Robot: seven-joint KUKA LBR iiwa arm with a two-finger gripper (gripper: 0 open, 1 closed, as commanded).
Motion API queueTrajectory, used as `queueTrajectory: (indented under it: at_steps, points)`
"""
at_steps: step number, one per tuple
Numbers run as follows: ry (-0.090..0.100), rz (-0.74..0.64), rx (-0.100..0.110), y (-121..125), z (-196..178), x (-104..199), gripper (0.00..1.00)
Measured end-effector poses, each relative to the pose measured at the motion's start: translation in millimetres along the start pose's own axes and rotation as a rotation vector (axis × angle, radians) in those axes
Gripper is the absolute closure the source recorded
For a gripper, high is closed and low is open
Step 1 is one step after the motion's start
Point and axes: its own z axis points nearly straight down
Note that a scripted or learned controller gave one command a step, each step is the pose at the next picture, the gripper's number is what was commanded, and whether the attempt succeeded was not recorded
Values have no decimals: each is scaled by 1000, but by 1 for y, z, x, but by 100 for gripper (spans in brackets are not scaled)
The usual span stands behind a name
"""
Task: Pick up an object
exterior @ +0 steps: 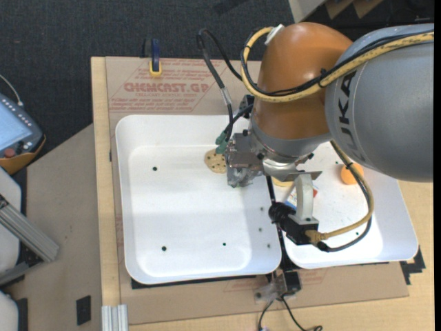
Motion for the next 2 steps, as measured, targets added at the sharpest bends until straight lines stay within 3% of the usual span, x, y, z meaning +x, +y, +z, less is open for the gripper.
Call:
queueTrajectory:
  at_steps: [1, 2]
  points:
    - [7, -1, -32, 44, -128, 20, 100]
    - [5, -1, -23, 66, -173, 37, 100]
